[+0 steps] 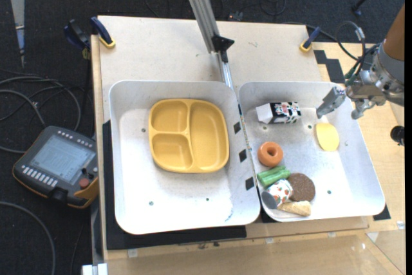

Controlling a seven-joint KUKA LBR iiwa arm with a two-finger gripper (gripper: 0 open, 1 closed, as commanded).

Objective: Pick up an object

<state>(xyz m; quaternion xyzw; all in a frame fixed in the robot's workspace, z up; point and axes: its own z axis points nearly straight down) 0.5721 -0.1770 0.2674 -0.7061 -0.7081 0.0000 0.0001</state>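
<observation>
My gripper (343,105) hangs open over the right bin (364,167), near its far right corner, with nothing between its fingers. Just below it lies a flat yellow oval piece (327,136). To the left sits a small black-and-white carton (279,113). An orange doughnut (271,154) lies mid-bin. At the bin's near edge are a green bean pod (273,174), a brown cookie (302,187), a small white patterned piece (280,190) and a tan wedge (295,207).
The left bin (129,203) holds a yellow three-compartment tray (188,135). A grey metal pole (201,0) slants over the bench's back towards the wall between the bins. Clamps sit at the bench's far corners.
</observation>
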